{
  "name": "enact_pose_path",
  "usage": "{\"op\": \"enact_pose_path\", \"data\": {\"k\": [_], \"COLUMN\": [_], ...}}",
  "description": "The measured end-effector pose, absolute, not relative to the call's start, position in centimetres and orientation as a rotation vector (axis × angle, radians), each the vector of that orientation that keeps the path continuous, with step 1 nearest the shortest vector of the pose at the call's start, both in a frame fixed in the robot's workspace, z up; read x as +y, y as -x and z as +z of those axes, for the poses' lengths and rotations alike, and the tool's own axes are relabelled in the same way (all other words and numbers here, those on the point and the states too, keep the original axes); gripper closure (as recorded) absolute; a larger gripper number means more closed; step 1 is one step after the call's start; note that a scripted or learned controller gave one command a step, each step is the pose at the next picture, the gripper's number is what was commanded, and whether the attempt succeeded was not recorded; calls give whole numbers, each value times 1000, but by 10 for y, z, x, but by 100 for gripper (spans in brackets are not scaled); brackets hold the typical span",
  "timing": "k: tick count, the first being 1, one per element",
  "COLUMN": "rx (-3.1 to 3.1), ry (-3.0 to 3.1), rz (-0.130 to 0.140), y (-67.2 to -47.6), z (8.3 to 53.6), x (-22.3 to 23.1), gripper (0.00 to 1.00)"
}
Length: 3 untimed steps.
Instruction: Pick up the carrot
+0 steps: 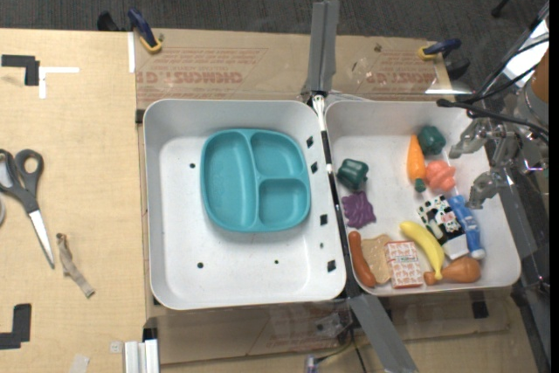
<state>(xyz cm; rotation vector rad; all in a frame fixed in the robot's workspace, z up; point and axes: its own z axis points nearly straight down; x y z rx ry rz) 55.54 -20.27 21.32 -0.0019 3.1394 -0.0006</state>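
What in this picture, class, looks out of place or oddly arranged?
All the toy food is crowded into the right bin, with the carrot among it, while the left bin holds a teal divided plate. Scissors lie loose on the bench.

- Arm [534, 92]: cut off by the right edge.
- Gripper [486, 163]: finger state indeterminate.
- Scissors [26, 196]: one handle loop cut by the left edge.
- Small items under banana [425, 247]: partly overlapped, unidentifiable.

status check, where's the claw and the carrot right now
Claw over right bin's right edge, nothing visibly held. Small orange carrot lies untouched in the white right bin. Dark green toy and pink-orange toy crowd it.
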Motion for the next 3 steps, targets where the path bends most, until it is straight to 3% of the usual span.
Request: {"op": "enact_pose_path", "data": {"k": [1,2,3], "rx": [3116,3117,3112], "ry": [369,359,364], "rz": [-1,-1,-4], "y": [-609,-589,-591], "z": [122,93,104], "x": [-164,-151,-150], "gripper": [0,0,100]}}
